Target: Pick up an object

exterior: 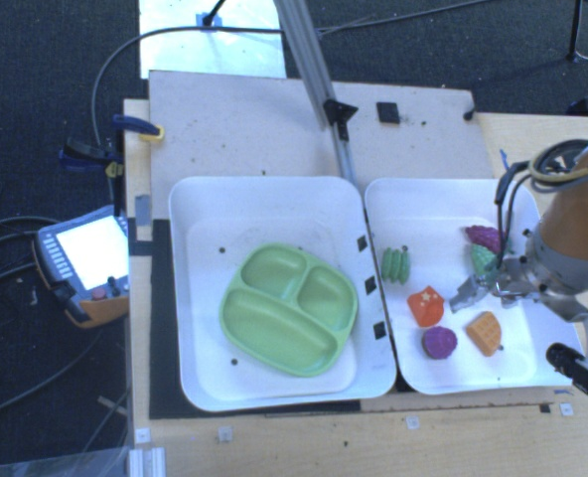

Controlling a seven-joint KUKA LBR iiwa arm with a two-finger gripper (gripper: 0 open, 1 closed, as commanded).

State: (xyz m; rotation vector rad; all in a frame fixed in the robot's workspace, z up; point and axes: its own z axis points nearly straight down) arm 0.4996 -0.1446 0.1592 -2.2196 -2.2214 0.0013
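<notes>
Bench (pixel 274 127), pale board, bearing two shallow white bins side by side.

Left bin (pixel 195 266): holds a light green divided plate (pixel 289 308) with three compartments, lying flat near the bin's middle and turned at an angle to the bin walls.

Right bin (pixel 423 207): holds the loose objects. The arm (pixel 572 222), grey with an orange band above the wrist, enters from the right and hangs over this bin's right half. Its gripper (pixel 473 291) points left and downward, over the bin floor between the orange-red piece and the tan piece. Whether the fingers are spread or closed cannot be told at this angle, and nothing is seen held between them.

Objects in the right bin, all resting on the floor:
- purple leafy piece (pixel 484 236), near the right wall, just beside the arm;
- teal-green piece (pixel 484 258), directly below the purple leafy one and touching it, close to the gripper;
- green pod-shaped piece (pixel 396 264), near the left wall, well apart from the gripper;
- orange-red piece (pixel 426 306), just left of the gripper;
- tan waffle-textured piece (pixel 485 333), just below the gripper;
- round purple piece (pixel 439 342), between the orange-red and tan pieces, toward the near wall.
</notes>
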